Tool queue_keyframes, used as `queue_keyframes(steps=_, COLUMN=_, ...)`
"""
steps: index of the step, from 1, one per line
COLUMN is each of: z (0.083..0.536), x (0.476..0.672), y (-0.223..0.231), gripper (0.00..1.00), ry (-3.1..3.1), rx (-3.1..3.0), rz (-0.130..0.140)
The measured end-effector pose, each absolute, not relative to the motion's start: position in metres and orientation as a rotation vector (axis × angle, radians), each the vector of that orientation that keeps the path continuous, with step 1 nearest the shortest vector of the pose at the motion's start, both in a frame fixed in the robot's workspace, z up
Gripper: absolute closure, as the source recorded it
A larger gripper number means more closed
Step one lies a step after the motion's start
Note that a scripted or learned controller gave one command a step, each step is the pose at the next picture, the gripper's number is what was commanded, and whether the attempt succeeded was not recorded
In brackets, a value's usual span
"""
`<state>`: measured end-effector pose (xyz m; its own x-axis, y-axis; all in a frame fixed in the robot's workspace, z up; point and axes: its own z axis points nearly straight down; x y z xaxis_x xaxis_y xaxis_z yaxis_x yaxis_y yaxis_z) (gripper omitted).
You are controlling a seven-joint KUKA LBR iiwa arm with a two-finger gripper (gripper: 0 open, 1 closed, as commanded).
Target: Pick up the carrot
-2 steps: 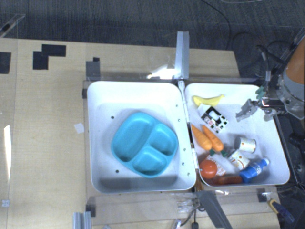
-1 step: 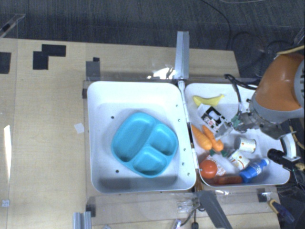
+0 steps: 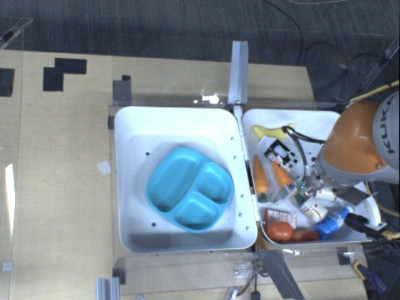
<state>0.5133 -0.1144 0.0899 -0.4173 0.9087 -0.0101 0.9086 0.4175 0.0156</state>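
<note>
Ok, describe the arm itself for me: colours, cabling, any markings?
A grey KUKA arm with a bulbous orange band above the wrist and dark lettering at the frame edge. Black cables loop off the wrist toward the cluttered gripper hardware, which carries small green parts.

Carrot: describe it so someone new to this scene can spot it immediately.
Start at the right bin, the cluttered one beside the bin holding the blue divided plate. Look along its left wall, next to the divider between the bins. The carrot is the slim orange tapered piece lying lengthwise there, below the yellow banana and above the round red tomato.
</note>
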Motion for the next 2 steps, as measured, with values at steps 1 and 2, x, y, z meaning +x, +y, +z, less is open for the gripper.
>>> queue_keyframes(steps=1, z=0.102, x=0.517, y=-0.113, gripper=1.00, ry=2.628, rx=1.678, rz=0.019)
queue_keyframes(steps=2, z=0.185, x=0.582, y=-0.078, gripper=1.00, ry=2.561, rx=1.809, rz=0.005)
